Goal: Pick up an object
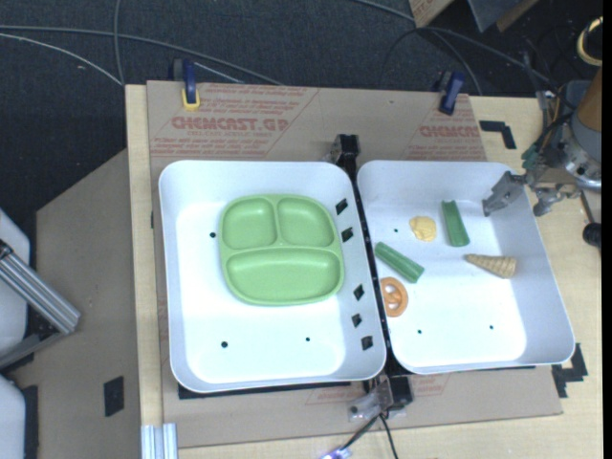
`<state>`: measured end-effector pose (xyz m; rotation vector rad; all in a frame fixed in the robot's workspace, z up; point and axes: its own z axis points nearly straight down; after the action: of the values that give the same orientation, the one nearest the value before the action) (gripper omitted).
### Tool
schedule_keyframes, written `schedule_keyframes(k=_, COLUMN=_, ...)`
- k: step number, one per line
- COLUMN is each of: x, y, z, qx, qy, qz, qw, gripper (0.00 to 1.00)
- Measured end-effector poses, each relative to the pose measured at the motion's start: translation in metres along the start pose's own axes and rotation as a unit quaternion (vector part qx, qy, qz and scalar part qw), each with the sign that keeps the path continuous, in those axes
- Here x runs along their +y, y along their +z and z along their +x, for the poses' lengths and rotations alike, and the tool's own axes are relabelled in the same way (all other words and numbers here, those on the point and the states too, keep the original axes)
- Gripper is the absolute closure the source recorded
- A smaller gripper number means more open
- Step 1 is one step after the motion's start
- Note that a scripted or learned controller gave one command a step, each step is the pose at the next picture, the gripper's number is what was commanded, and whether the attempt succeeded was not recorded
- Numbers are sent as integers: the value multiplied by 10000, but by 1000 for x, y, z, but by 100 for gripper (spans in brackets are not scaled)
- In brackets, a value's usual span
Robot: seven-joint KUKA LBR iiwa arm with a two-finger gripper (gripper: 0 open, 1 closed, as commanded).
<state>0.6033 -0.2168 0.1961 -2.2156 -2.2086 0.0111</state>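
Note:
The right bin (535,338) holds several small toy foods. A yellow lump (423,227) lies beside a short green stick (454,224). Lower left is a second green stick (399,261), with an orange pretzel (393,296) below it. A tan cone (492,265) lies on its side at the right. My gripper (522,199) hangs over the bin's upper right corner, open, its grey fingers (498,198) spread with nothing between them. It stands right of the short green stick and above the cone, apart from both.
The left bin (191,333) holds a green divided plate (281,250). Black clips line the seam between the bins (356,256). Blue clamps (190,82) hold the cardboard base at the back. Cables cross the dark floor behind.

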Motion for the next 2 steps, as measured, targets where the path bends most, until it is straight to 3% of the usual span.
schedule_keyframes(k=1, x=3, y=-8, z=1, qx=-18, qy=-18, qz=-70, qw=10000, gripper=0)
schedule_keyframes(k=2, x=5, y=55, z=2, qx=-6, qy=-18, qz=-37, qw=10000, gripper=0)
